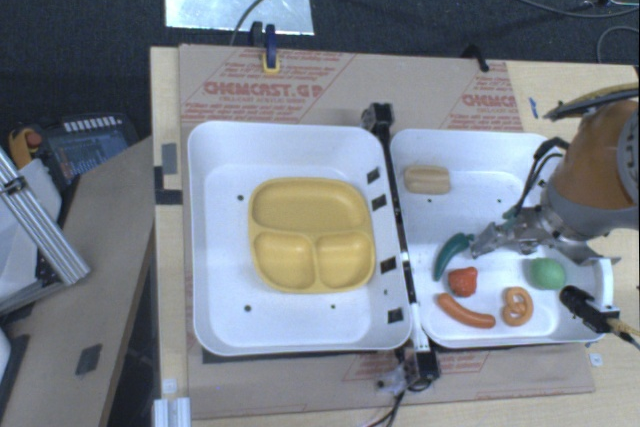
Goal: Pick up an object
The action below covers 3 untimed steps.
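Right bin (470, 150): green pepper (450, 254) long axis diagonal, beside pincer (482, 247).

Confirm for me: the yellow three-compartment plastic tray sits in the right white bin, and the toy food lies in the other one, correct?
Not quite. The camera view shows the yellow three-compartment plastic tray in the left white bin; the toy food, such as the orange sausage, lies in the other one.

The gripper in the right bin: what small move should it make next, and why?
Probably a short descent with a slight shift toward the green pepper. The gripper sits just beside the pepper's upper end in the right bin, with nothing seen held, and the tomato and sausage lie farther off.
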### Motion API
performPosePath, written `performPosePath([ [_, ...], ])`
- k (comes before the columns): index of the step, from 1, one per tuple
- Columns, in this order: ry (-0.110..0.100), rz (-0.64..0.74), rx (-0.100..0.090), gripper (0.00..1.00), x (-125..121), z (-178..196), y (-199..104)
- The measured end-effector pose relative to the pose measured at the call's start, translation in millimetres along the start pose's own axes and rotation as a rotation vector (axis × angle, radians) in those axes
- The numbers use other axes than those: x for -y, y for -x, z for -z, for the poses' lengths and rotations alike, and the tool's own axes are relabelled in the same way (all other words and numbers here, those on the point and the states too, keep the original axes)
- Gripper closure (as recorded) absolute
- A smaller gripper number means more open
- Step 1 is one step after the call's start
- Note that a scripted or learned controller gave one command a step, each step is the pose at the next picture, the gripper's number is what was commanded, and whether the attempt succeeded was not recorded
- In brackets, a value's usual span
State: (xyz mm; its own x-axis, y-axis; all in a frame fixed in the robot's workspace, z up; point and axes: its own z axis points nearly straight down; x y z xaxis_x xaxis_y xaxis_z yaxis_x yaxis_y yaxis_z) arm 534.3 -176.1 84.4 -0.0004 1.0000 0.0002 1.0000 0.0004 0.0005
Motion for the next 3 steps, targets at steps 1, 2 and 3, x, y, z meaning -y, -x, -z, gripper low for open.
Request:
performPosePath([
  [1,0.003,0.0,0.001,1.0,-1,11,0],
  [2,0.004,-0.001,0.002,1.0,1,56,6],
  [3,0.007,0.004,0.002,1.0,-2,119,0],
])
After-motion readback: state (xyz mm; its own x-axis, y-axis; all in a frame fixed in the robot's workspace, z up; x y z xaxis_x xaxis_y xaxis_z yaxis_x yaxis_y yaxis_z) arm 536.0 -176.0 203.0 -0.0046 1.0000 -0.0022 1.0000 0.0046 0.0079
